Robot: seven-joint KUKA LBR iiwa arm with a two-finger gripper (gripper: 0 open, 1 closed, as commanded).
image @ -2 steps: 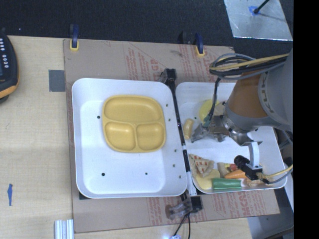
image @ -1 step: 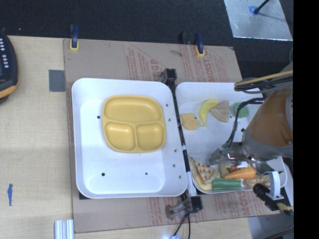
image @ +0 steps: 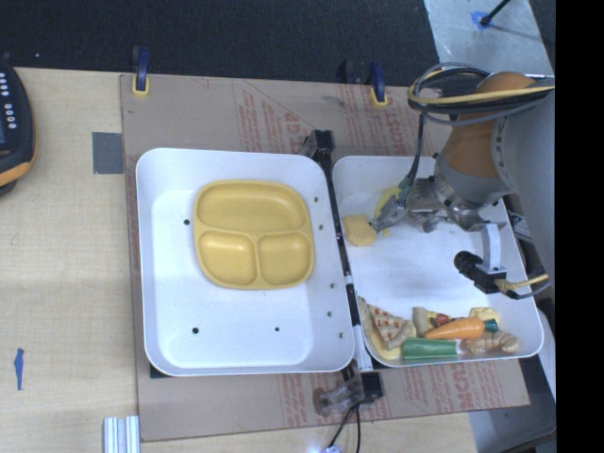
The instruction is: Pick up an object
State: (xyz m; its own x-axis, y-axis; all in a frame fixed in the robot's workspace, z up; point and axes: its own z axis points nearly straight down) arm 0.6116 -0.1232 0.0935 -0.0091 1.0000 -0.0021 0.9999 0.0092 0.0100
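In the right bin (image: 415,281), my gripper (image: 385,217) reaches leftward and low toward the bin's upper left. A pale yellow round piece (image: 359,230) lies just left of the fingertips, close to the bin's left wall. A yellow item (image: 388,198) sits right behind the gripper, partly hidden by it. Along the bin's front edge lie a waffle-like wedge (image: 385,325), a green piece (image: 427,349), an orange carrot (image: 456,328) and some tan pieces (image: 495,342).
The left bin (image: 170,328) holds a yellow divided plate (image: 253,232) with three compartments. The arm's grey body with its orange band (image: 486,135) hangs over the right bin's upper right corner. A black device (image: 13,121) sits at the bench's far left.
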